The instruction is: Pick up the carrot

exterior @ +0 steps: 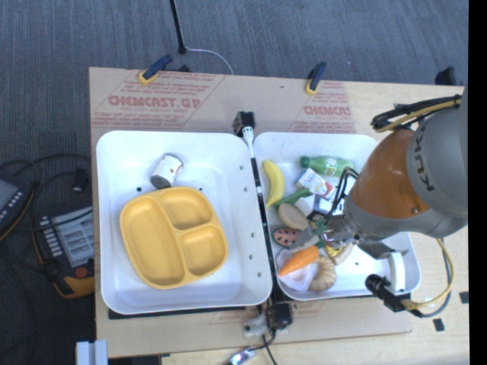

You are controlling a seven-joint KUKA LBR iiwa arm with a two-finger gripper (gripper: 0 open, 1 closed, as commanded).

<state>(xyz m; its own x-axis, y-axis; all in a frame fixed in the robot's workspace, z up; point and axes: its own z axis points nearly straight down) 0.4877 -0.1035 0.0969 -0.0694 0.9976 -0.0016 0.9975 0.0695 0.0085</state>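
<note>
The orange carrot (298,260) lies at a slant near the front left of the right bin (396,276), its tip pointing toward the divider. My gripper (327,236) hangs low over the bin's middle, just to the right of and slightly behind the carrot's thick end. The grey wrist and its orange band (384,182) cover the gripper from above. I see nothing lifted off the bin floor.
Around the carrot are a beige knobbly piece (324,274), a watermelon slice (284,237), a brown oval (292,217), a banana (272,182) and a green bottle (326,163). The left bin (114,158) holds a yellow divided plate (173,236) and a small cup (165,171).
</note>
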